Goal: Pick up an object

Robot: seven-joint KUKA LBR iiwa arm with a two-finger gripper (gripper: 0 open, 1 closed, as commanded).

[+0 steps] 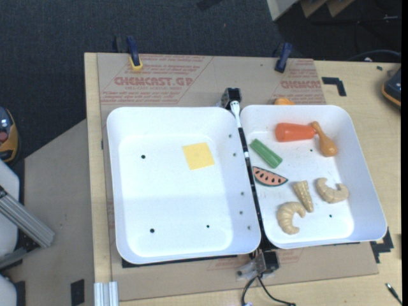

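Observation:
The left bin holds a flat yellow square near its upper middle. In the right bin lie an orange carrot-like piece, a tan drumstick shape, a green stick, a watermelon slice, a small tan cone, a curled beige piece and a croissant.
Both bins sit on a cardboard sheet held by two blue clamps at the back edge. A small orange thing peeks out behind the right bin's rim. Cables and a connector lie at the front between the bins.

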